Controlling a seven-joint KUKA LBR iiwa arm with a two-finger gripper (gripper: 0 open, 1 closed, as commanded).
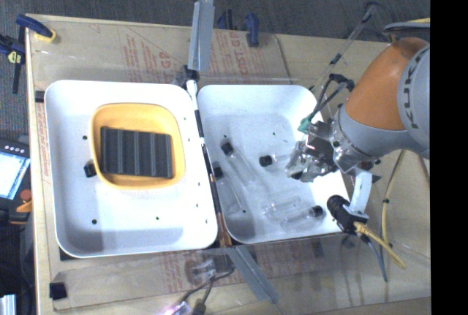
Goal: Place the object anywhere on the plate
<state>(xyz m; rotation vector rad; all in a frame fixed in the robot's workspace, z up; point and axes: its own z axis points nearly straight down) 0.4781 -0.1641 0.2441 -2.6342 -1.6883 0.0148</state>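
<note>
Object: clear plastic vials (292, 213) with dark caps, lying loose on the right bin (248, 112) floor.
Plate: yellow plate (137, 116), dark ribbed insert, in the left bin (66, 218).
Gripper (306, 164): low over the right bin; its grip state I cannot tell.
Surface: plywood bench (110, 43), grey carpet beyond.

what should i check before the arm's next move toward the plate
1. Yellow plate sits in the left bin: ok.
2. Plate free to receive: not ok, a dark ribbed block covers its middle.
3. Gripper over the right bin: ok.
4. Object held between fingers: cannot tell.
5. Clear vials lie in the right bin, not yet on the plate: ok.
</note>
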